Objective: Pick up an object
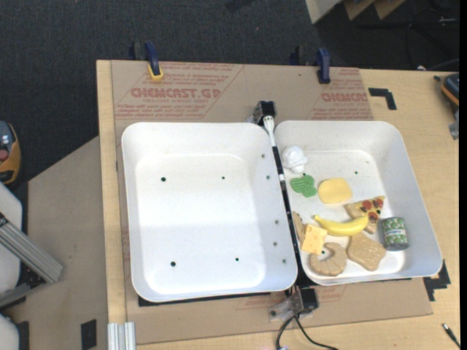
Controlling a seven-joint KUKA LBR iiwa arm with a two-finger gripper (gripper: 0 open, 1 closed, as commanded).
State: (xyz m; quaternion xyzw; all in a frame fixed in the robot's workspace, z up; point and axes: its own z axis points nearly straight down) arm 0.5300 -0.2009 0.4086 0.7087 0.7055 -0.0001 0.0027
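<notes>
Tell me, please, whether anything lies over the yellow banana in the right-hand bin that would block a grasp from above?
Nothing visible covers the yellow toy banana. It lies on top, crowded by the yellow cheese wedge, the tan bread slice and the green-labelled can in the right white bin.

This is looking like a robotics lab or test workshop: two white bins [197, 210] are sitting on a cardboard-covered bench [241, 86] held by blue clamps [152, 57] along its far edge, with cables [292, 327] trailing off its near edge.
</notes>
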